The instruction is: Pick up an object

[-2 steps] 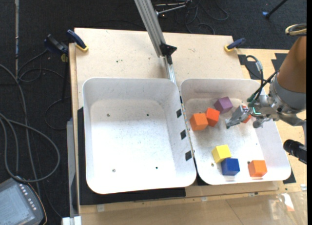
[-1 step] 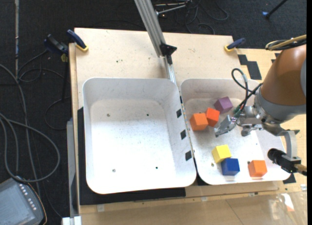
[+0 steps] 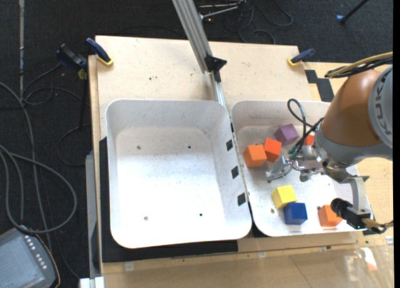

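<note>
The arm reaches over the right bin (image 3: 250, 115), its claw (image 3: 282, 167) low among the blocks; whether it is spread or pressed together cannot be told. Just beside the claw, toward the left bin (image 3: 125, 109), sit two orange cubes (image 3: 255, 155). A purple cube (image 3: 287, 133) lies beyond them. Nearer the bin's front rim lie a yellow cube (image 3: 283, 195), a blue cube (image 3: 295, 213) and another orange block (image 3: 327, 216).

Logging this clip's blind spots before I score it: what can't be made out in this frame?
- Gripper: too small and blurred in the camera view to tell its finger state.
- Right bin: its right wall is hidden by the arm.
- Red sliver by the purple block: mostly hidden by the arm; identity unclear.
- Arm: cut off at the right edge.
</note>
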Robot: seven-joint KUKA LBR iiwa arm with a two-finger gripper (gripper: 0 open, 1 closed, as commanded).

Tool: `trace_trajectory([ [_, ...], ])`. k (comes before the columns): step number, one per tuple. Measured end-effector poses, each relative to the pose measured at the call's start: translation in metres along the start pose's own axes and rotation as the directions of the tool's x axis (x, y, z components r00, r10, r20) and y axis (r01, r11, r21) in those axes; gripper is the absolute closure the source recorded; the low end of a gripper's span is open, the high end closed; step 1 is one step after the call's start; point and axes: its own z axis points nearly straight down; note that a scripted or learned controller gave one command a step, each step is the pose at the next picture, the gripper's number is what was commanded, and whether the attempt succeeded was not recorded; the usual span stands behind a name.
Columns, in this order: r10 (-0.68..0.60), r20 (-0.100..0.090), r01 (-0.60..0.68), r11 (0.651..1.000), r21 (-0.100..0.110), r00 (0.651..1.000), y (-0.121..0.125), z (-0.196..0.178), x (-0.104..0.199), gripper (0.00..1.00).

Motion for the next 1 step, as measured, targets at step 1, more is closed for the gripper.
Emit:
trace_trajectory([
  [1,0.001,-0.001,-0.001,1.000,0.001,1.000,-0.0011,0.0538,0.0006,0.00],
])
